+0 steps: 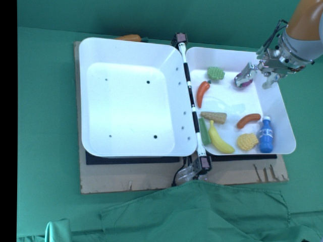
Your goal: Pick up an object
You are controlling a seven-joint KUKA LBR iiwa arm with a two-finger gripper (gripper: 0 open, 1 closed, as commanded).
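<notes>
My gripper [258, 79] hangs over the far right corner of the right bin [285, 122], and it is open with its fingers spread wide. A purple toy eggplant [244, 81] lies at the left finger [247, 73], partly covered by it and not between the two fingers. The same bin holds a green broccoli [216, 73], a red chili [202, 92], a tan waffle cone [214, 117], a green cucumber [204, 131], a banana [220, 139], a sausage [249, 120], a blue bottle [266, 134] and a yellow corn piece [247, 141].
The left bin [91, 54] stands beside the right one, with a black-and-white divider bar [191, 97] between them. An orange carrot [129, 37] lies behind the left bin's far rim. Green cloth [202, 210] is bunched at the bench's front.
</notes>
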